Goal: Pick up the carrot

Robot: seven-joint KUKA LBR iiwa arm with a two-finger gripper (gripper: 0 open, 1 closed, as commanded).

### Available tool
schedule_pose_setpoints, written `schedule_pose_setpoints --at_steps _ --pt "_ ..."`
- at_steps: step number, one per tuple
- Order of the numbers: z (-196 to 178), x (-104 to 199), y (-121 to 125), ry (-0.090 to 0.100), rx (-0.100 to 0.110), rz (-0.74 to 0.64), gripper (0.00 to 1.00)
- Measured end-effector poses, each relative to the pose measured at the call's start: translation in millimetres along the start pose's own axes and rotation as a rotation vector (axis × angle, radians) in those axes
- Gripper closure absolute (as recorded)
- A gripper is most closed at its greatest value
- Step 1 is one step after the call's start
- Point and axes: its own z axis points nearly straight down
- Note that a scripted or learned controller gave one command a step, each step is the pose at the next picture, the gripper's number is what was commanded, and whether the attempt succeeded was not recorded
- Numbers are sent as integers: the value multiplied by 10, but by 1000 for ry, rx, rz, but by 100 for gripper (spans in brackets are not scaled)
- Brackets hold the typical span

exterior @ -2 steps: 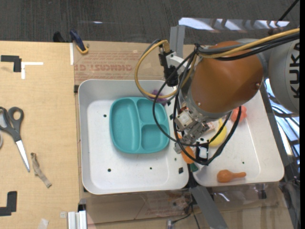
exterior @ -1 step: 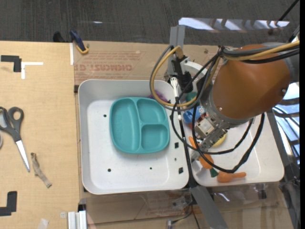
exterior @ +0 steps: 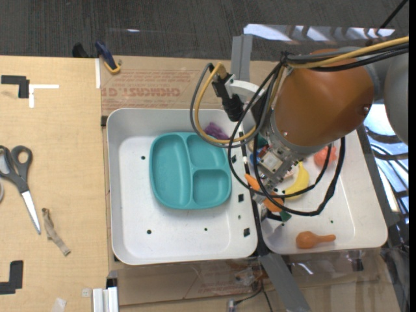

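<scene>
The carrot [exterior: 266,195] is an orange stick with a green end. It lies at the left edge of the right bin [exterior: 364,236], close to the wall shared with the left bin. My gripper [exterior: 268,171] hangs just above it, under the arm's big orange band [exterior: 322,99], among cables that hide much of it. From this angle I cannot see whether the gripper touches the carrot. The arm covers most of the right bin's upper half.
A teal divided plate [exterior: 190,171] lies in the left bin [exterior: 130,233], with a small purple item [exterior: 215,132] behind it. In the right bin lie a yellow banana [exterior: 298,181], a pink item [exterior: 323,155] and an orange pear-shaped toy [exterior: 314,239]. Scissors [exterior: 21,177] lie on the bench at the left.
</scene>
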Motion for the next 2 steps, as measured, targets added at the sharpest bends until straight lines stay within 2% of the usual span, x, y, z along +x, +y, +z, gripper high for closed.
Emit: schedule_pose_setpoints --at_steps 1,2 --pt "-464 -54 276 -1 0 -439 100" --pt "-791 504 446 -1 1 -447 100"
